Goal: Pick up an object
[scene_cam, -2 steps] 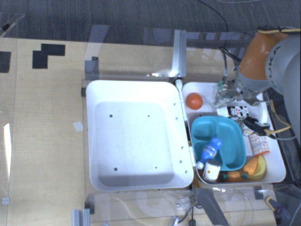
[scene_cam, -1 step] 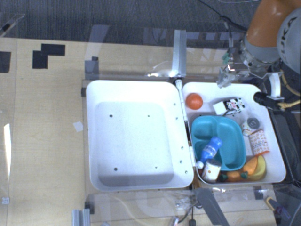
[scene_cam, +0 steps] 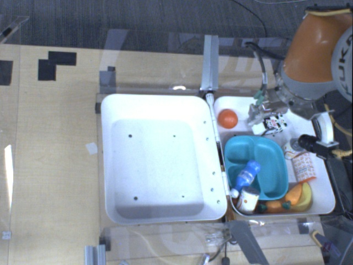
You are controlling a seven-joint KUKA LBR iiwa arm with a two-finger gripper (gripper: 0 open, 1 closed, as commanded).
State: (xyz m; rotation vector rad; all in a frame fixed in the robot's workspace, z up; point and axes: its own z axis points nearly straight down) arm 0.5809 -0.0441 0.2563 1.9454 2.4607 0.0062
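The right bin (scene_cam: 329,199) holds a blue divided dish (scene_cam: 271,164) with a clear plastic bottle (scene_cam: 246,175) lying across its near left edge. An orange ball (scene_cam: 227,118) rests at the bin's far left corner. A yellow and orange toy (scene_cam: 295,196) lies at the near right, and a red and white packet (scene_cam: 303,166) sits to the right of the dish. A small white jar (scene_cam: 248,201) stands at the near edge. My gripper (scene_cam: 266,115) hangs low over the bin's far side, right of the ball and just beyond the dish.
The left bin (scene_cam: 157,158) lies beside the right one, parted by a metal rail (scene_cam: 209,65). A black cylinder (scene_cam: 309,143) juts in on the right above the packet. Cables run along the arm's wrist.
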